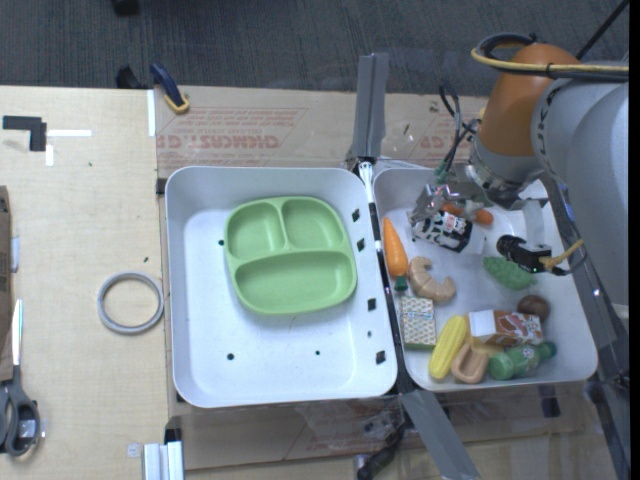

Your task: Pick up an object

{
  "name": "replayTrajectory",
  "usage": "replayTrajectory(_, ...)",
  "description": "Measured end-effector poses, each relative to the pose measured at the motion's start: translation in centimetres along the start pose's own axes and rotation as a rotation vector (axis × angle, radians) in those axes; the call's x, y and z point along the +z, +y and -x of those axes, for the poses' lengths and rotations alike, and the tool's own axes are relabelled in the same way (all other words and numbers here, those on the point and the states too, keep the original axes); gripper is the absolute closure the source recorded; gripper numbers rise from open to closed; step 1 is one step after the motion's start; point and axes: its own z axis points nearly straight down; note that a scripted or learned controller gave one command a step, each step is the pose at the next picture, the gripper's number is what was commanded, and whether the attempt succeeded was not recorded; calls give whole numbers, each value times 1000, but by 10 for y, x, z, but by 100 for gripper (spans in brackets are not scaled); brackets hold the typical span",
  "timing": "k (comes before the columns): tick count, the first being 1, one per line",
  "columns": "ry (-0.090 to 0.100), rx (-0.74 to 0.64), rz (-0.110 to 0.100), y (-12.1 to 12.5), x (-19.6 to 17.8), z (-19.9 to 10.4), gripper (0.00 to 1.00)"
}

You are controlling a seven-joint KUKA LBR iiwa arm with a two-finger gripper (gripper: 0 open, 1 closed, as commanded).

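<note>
I see arm (pixel 560 118) low over right bin (pixel 575 363), jaws (pixel 437 206) at far left part, just above black-and-white toy (pixel 443 230). Cannot tell jaw opening; toy looks under jaws, touching or nearly, grip not confirmed. Toy small, boxy, cow-like patches, small orange piece (pixel 478 215) beside it. Nearby: carrot (pixel 395 248), croissant (pixel 431 280), corn cob (pixel 448 347), green leafy piece (pixel 510 272). Left bin (pixel 195 368) carries green divided plate (pixel 290 254).

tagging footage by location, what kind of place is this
Most likely a robotics lab bench set up for picking trials: a robot arm reaching over two white bins, toy food such as a plastic carrot and corn, and a tape roll beside them.
</note>
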Motion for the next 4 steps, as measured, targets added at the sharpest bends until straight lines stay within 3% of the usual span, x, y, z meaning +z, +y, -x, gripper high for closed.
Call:
replayTrajectory(1,-1,-37,2,-1,-24,18,0)
replayTrajectory(2,0,-39,0,-9,1,1,0)
replayTrajectory(3,0,-37,2,-9,-9,2,100)
replayTrajectory(4,1,-41,0,-43,-98,-56,100)
